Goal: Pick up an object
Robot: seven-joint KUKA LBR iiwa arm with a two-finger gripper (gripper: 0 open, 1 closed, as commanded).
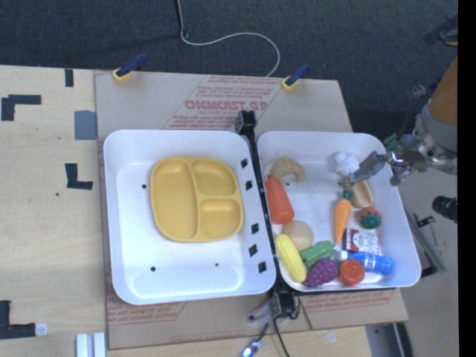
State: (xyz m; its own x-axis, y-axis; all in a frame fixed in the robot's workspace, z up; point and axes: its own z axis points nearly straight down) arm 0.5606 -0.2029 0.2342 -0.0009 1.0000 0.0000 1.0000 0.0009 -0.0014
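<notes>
The right white bin (387,141) holds several toy foods: a tan croissant (287,169), a red sausage (279,200), an orange carrot (341,219), a yellow corn cob (290,257), purple grapes (321,272) and a blue bottle (374,263). My gripper (379,171) hangs over the bin's upper right corner, above its rim. It is open and nothing sits between its fingers. The left finger (364,169) slants toward a small white piece (343,161) and a tan bun (362,194) just below it.
The left white bin (126,222) carries a yellow divided plate (197,198). Both bins rest on a cardboard sheet (223,103) held by blue-and-yellow clamps (129,66). A black divider (255,192) runs between the bins. A white cable (230,39) loops behind.
</notes>
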